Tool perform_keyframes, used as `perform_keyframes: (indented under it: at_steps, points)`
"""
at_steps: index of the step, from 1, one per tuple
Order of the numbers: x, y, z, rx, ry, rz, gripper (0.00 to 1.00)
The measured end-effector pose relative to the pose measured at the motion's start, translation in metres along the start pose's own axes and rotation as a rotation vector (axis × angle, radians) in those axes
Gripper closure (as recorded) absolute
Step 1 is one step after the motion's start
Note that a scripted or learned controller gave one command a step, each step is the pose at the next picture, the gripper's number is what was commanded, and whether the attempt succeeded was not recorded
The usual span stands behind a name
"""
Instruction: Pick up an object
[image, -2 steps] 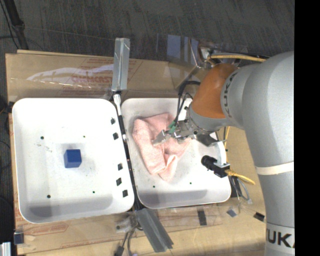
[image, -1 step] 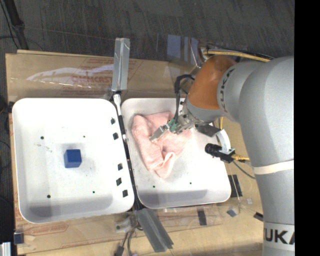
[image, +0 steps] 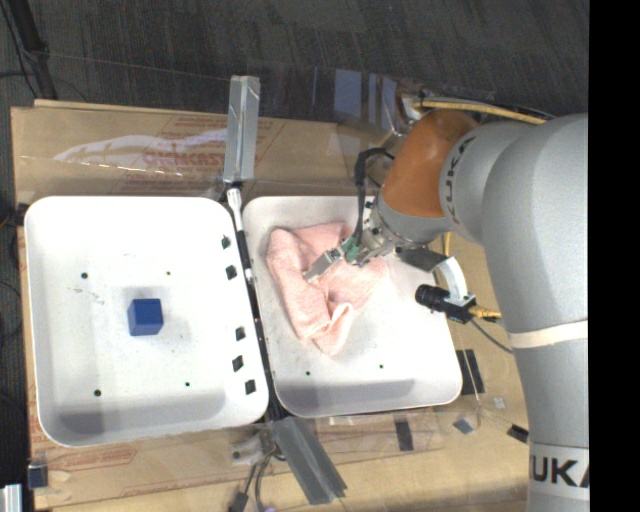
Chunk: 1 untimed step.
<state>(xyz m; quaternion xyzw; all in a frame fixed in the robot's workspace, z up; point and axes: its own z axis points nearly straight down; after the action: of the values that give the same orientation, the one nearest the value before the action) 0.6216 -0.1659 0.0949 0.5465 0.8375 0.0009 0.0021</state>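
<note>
A crumpled pink cloth (image: 312, 285) lies in the right bin (image: 420, 375), toward its back left. My gripper (image: 338, 258) is down on the cloth's upper middle, one finger (image: 322, 264) showing against the fabric. Whether fabric sits between the fingers I cannot make out. A small blue cube (image: 146, 315) rests in the left bin (image: 60, 400), left of its middle, far from the gripper.
The grey arm with its orange band (image: 425, 170) fills the right side and overhangs the right bin's back right corner. A black cable fitting (image: 440, 299) sticks out over that bin's right part. A grey divider bar (image: 240, 130) stands between the bins at the back.
</note>
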Motion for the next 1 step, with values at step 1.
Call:
perform_keyframes:
  at_steps: [1]
  points:
    - [-0.0074,-0.0023,-0.0004,-0.001,-0.001,-0.027,0.0]
